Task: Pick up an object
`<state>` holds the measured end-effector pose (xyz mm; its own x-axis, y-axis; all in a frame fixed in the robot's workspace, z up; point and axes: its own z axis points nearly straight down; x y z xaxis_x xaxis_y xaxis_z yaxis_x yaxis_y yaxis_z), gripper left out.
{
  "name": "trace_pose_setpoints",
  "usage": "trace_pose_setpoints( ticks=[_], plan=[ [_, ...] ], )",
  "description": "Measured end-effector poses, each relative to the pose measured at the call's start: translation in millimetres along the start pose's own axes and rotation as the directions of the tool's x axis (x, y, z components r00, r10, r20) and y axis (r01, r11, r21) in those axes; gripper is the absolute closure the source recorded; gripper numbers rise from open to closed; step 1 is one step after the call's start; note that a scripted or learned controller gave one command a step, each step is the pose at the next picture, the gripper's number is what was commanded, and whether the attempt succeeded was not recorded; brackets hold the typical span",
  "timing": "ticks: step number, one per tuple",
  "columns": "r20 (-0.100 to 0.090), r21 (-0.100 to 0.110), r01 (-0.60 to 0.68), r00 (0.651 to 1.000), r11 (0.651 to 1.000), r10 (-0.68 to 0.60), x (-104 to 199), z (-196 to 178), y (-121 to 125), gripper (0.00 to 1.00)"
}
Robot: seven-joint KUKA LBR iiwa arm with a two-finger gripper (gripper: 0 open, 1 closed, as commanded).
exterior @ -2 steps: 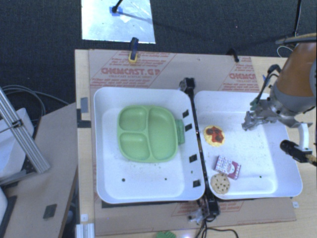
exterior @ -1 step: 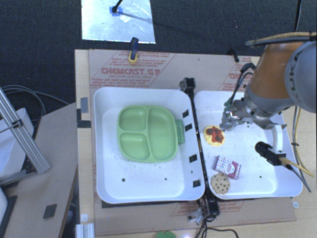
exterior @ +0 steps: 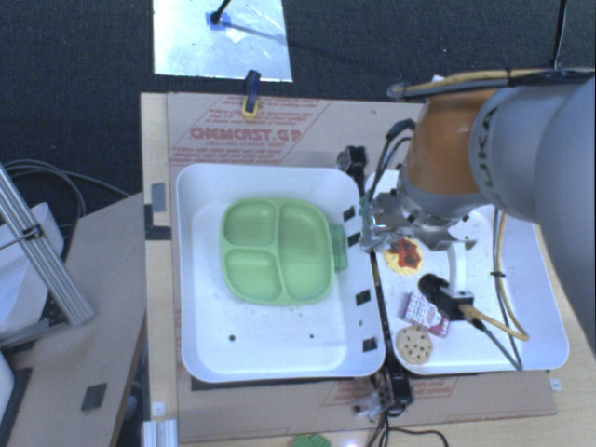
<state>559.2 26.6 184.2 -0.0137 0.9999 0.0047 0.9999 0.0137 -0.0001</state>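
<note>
Camera view showed three small candidate objects in the right bin (exterior: 545, 343), all toward its left side. A red-and-yellow item (exterior: 405, 255) lay flat on the bin floor, partly covered by the wrist hardware above it. Below it in the picture lay a pink carton (exterior: 424, 311), tilted. A round cookie (exterior: 413, 345) with dark specks lay just beside the carton, near the bin's front left corner. None of the three was seen lifted off the floor.

The arm (exterior: 521, 147) entered from the right and crossed above the right bin. Its grey link filled the upper right, and its orange band (exterior: 447, 152) sat over the bin's rear left part. The wrist pointed down and to the left. The gripper (exterior: 378, 229) was low at the divide between the two bins, just beside the red-and-yellow item. How far it stood open could not be told, and no object was seen held in it.

The left bin (exterior: 270, 343) held a green divided plate (exterior: 277, 251) with three compartments, lying flat near the bin's centre. Both bins rested on a cardboard sheet (exterior: 247, 133) with red lettering. A yellow-and-black clamp (exterior: 250, 96) stood at that sheet's rear edge.
</note>
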Motion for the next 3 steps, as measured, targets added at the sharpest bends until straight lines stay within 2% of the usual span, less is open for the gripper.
trace_pose_setpoints(
  ticks=[1,2,3],
  plan=[
    [0.001,0.007,-0.001,1.0,1.0,0.001,93,79,-17,1.0],
    [0.007,-0.023,-0.011,1.0,1.0,0.011,149,96,-60,1.0],
    [0.0,-0.013,-0.01,1.0,1.0,0.01,135,-44,-57,1.0]
  ],
)
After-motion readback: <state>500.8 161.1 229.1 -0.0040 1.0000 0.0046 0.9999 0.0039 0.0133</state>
